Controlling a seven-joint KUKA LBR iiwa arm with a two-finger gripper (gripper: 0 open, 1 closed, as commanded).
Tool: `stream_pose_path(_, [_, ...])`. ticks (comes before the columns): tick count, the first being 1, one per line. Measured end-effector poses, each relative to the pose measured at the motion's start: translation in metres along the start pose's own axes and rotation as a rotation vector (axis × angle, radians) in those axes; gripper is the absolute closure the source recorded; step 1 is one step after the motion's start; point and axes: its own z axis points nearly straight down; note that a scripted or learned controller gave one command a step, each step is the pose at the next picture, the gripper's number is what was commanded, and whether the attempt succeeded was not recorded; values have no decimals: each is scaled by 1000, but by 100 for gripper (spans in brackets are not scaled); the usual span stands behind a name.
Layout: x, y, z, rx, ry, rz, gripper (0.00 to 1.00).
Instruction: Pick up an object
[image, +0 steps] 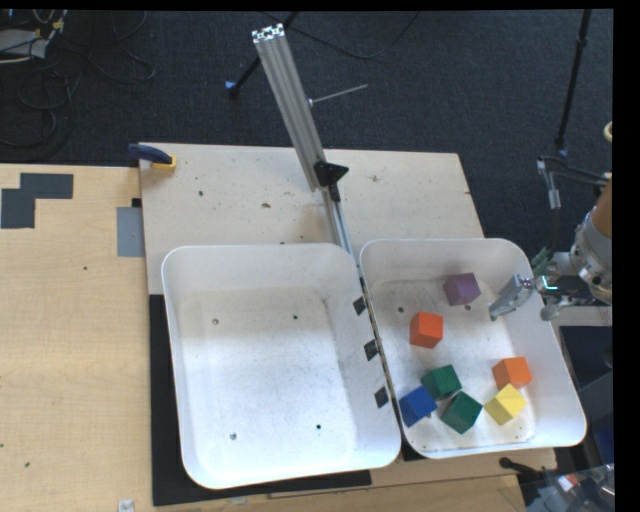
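The right bin (400, 262) holds several small blocks: a purple one (461, 289) near the back, a red-orange one (426, 329) in the middle, an orange one (511, 372) and a yellow one (505, 405) at the right front, two green ones (441, 381) (461, 412) and a blue one (417, 404) at the front. My gripper (509, 296) reaches in over the bin's right rim, right of the purple block and apart from it. Nothing shows between its fingers.
The left bin (200, 270) lies beside the right one, with black clips along the shared wall. A slanted aluminium bar (293, 100) rises behind the bins. A blue-and-yellow clamp (152, 156) sits at the board's back left corner.
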Motion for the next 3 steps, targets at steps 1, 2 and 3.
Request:
stream_pose_path(1, [0,1,-2,-5,-1,1,0])
stream_pose_path(2, [-1,-1,62,2,1,1,0])
stream_pose_path(3, [-5,5,111,0,0,2,0])
